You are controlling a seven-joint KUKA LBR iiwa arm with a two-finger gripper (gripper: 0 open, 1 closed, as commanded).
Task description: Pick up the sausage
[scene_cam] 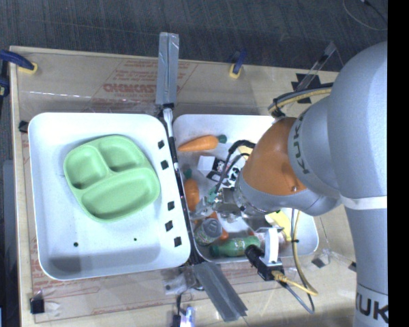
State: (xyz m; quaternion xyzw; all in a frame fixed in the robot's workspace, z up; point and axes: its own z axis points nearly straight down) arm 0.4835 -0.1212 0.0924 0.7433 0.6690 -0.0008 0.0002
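The gripper (221, 199) reaches down into the middle of the right bin (191, 125), a shallow white plastic tray, and sits low among a jumble of small toy foods; whether it grips anything cannot be told, as the wrist hides it. Above it rises the arm's smooth orange band (273, 165), then the broad, rounded grey arm (347, 128), which covers much of the bin's right half. Just left of the gripper lies a small orange piece (191, 195), perhaps the sausage, though its shape is too unclear to be sure. A tapered orange carrot (198, 143) lies at the bin's far left. At the near edge rests a glossy green, cucumber-like piece (233, 248), with a round greyish item (208, 231) just beside it, and a yellow piece (281, 220) shows under the arm. The left bin (54, 251), also white and smooth, holds a light green plate (111, 176) with three compartments. Both bins sit on a pale wooden bench (88, 73).
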